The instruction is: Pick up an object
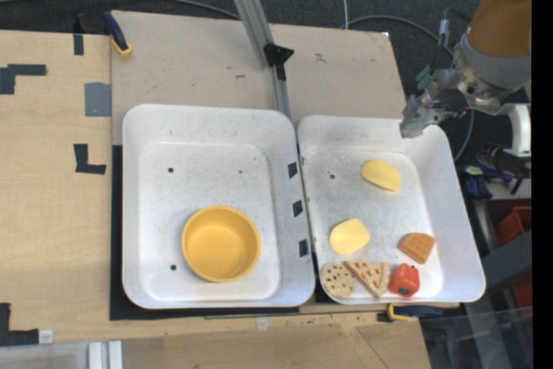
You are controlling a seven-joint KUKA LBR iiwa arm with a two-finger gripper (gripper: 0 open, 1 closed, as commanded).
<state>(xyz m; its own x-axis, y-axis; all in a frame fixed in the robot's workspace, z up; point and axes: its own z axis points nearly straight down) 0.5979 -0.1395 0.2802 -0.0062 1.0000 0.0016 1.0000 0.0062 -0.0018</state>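
While the tool [415,122] hangs over the far right corner of the right bin [449,177], I cannot tell its state. Six food pieces lie below: a yellow lump [381,175], another [349,236], a waffle [416,247], cookie [337,279], sandwich [370,276], tomato [403,280]. A yellow bowl [220,243] sits in the left bin [147,134].

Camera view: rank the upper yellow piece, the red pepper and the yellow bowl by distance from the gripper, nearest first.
From the gripper, at the right bin's top right corner:
1. Upper yellow piece, upper part of the right bin.
2. Red pepper, bottom edge of the right bin.
3. Yellow bowl, in the left bin.
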